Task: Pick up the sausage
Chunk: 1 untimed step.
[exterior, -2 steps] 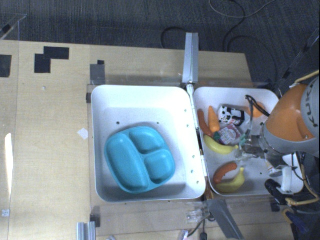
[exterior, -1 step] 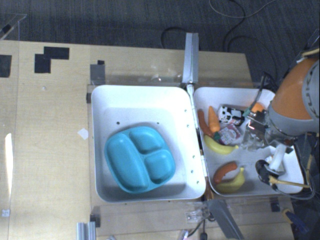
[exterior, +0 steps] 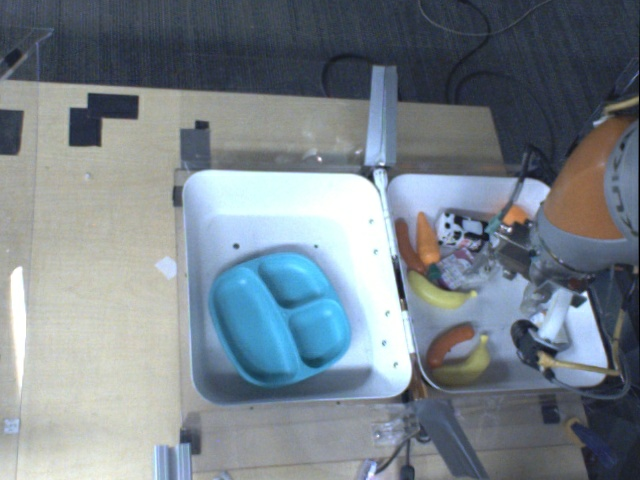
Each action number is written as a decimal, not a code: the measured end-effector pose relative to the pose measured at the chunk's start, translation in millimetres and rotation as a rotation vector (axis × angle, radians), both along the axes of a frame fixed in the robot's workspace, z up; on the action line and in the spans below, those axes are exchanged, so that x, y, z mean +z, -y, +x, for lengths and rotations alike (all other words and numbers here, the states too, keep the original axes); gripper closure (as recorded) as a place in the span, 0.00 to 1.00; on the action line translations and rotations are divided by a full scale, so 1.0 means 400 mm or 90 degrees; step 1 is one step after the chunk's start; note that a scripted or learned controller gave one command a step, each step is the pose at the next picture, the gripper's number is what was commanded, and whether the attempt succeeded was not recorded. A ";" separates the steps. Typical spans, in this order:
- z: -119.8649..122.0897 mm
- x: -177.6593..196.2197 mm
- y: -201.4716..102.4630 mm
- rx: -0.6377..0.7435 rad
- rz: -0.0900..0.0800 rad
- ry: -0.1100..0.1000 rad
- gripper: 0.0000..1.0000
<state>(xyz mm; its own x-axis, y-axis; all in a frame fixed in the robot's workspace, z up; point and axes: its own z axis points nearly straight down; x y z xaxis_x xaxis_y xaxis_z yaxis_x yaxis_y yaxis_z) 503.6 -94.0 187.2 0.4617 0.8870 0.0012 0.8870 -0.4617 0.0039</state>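
Observation:
The sausage [exterior: 450, 340], short, glossy and red-brown, lies at the front of the right bin [exterior: 500, 186], leaning on a yellow banana [exterior: 468, 366]. The gripper [exterior: 492, 250] reaches in from the right over the middle of that bin, beside a crumpled clear wrapper [exterior: 460, 266]. It sits well behind the sausage and is not touching it. The orange-banded wrist [exterior: 590, 203] hides the bin's right side.
An orange carrot [exterior: 427, 238] and a slim dark-red piece [exterior: 404, 248] lie along the right bin's left wall. A second banana [exterior: 440, 290] and a black-and-white item [exterior: 462, 228] lie mid-bin. A black cable loop [exterior: 530, 340] hangs front right. The left bin [exterior: 250, 193] holds a blue divided plate [exterior: 280, 318].

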 end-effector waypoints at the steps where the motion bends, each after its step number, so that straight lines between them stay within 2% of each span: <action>1: 0.017 -0.008 -0.176 -0.039 0.001 -0.001 0.00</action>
